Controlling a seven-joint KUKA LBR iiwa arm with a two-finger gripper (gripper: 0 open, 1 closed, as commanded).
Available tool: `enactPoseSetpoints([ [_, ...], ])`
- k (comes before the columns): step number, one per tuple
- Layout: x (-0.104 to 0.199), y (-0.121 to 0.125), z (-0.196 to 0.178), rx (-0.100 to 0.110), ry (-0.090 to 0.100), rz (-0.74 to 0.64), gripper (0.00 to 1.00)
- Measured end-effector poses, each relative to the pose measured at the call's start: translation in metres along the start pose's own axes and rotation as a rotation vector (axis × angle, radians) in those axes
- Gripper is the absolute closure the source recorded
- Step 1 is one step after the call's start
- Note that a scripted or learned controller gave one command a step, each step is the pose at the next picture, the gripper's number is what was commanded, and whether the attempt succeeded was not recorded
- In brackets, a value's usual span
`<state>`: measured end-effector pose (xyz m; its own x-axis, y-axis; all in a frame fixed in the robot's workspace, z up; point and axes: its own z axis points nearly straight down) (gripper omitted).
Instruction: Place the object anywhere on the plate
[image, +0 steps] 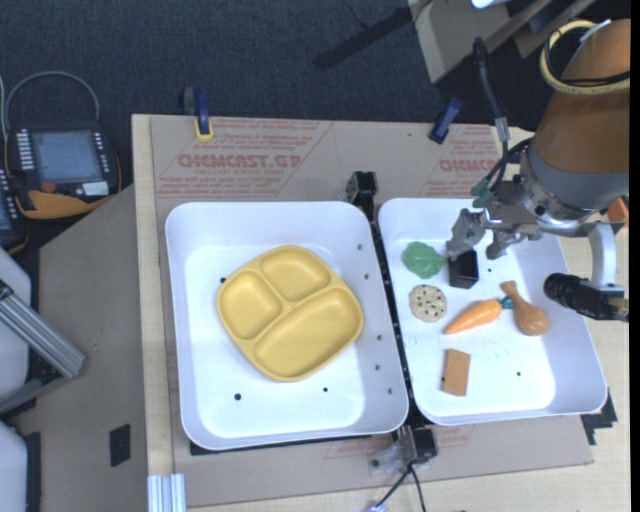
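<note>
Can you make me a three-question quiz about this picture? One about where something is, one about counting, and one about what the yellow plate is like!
1. Where is the yellow plate?
A. In the left bin
B. In the right bin
C. On the floor

2. How many toy foods lie in the right bin?
A. Two
B. Five
C. Nine

3. What is on the plate now?
A. A carrot
B. A cookie
C. Nothing yet

Answers:
1. A, because the plate sits in the middle of the left bin.
2. B, because there is a green leaf, a cookie, a carrot, a drumstick and a brown cracker.
3. C, because all three sections of the plate are bare, and the gripper is over the right bin near the leaf.
</note>
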<state>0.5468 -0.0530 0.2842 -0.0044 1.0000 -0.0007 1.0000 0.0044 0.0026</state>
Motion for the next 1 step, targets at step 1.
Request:
enactPoseSetpoints([
  [1,0.0503,0.0047,0.0205,0.007,0.002,0.000,1.00],
])
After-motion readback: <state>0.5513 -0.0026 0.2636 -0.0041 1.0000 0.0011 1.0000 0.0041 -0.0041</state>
